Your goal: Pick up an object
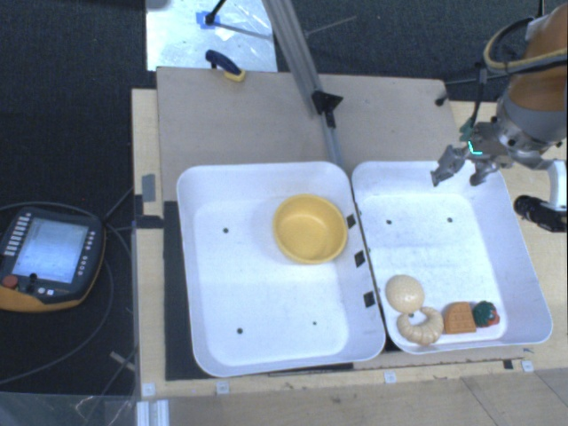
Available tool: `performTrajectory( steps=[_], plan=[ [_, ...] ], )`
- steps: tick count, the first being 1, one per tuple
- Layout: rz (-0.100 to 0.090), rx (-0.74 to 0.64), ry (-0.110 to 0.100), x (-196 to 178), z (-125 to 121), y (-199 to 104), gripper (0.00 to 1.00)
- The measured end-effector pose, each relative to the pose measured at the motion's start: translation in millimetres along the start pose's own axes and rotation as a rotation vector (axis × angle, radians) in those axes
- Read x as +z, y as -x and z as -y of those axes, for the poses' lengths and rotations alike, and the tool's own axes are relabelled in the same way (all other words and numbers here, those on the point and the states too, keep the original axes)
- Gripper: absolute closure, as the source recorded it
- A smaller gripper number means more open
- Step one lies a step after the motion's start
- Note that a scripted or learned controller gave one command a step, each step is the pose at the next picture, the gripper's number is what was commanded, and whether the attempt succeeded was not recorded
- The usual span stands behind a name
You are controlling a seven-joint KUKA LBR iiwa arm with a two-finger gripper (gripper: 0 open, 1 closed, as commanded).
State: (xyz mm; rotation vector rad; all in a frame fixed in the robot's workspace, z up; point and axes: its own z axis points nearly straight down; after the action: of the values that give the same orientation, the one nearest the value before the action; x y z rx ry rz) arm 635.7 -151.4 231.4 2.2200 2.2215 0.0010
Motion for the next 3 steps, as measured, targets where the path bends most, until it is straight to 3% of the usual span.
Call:
performTrajectory(
  steps=[1, 3],
  plan=[
    [0.000, 0.000, 0.000, 0, 0, 0, 0.00],
    [-0.001, 0.000, -0.004, 120, 3, -12, 0.00]
  ],
)
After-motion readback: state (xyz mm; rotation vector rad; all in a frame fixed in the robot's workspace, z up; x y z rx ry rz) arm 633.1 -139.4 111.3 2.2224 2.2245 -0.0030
